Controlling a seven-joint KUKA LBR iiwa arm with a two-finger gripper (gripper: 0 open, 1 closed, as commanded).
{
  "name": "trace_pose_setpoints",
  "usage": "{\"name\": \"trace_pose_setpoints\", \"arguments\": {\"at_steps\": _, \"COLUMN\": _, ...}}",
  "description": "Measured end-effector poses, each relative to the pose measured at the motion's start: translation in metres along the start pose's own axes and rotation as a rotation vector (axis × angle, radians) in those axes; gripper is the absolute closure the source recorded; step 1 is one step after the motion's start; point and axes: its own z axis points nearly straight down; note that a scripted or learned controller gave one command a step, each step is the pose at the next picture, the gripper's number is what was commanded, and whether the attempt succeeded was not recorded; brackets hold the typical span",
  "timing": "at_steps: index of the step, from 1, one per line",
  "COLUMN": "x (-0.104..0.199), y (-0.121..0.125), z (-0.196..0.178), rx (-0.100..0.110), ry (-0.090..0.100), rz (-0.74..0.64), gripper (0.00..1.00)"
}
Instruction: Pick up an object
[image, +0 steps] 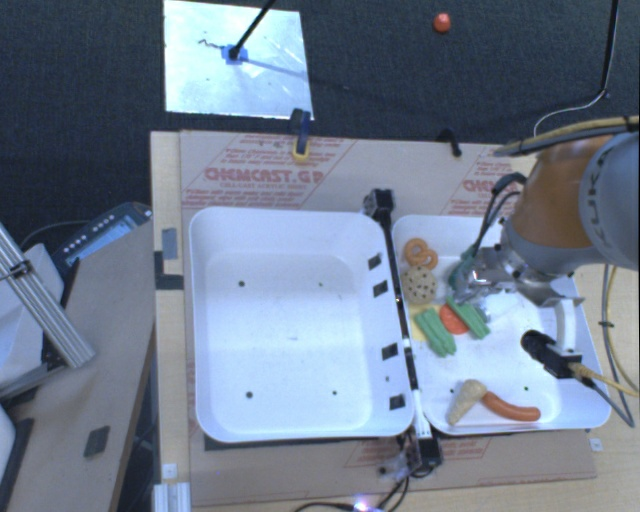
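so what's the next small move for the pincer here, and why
Probably ease the pincer down and a little toward the near edge, onto the green piece. The pincer is over the right bin, just above the green piece and the red piece in the view, and no thing can be seen in its grip. That pair looks like the shortest reach.

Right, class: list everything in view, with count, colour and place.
bins: 2, white, side by side
pretzel: 1, orange, right bin, far left
dotted biscuit: 1, tan, beside the pretzel
green pieces: 2, green, right bin's middle
red piece: 1, red, between them
cone: 1, beige, right bin's near edge
sausage: 1, orange-red, beside the cone
ball: 1, orange, floor beyond bench
arm: 1, grey and orange, from right
gripper: 1, grey, by the green pieces
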Motion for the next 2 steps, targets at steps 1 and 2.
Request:
{"name": "trace_pose_setpoints", "arguments": {"at_steps": 1, "x": -0.014, "y": -0.081, "z": 0.076, "rx": 0.019, "ry": 0.004, "rz": 0.011, "gripper": 1.0}}
{"name": "trace_pose_setpoints", "arguments": {"at_steps": 2, "x": -0.048, "y": -0.022, "z": 0.072, "rx": 0.006, "ry": -0.001, "rz": 0.003, "gripper": 1.0}}
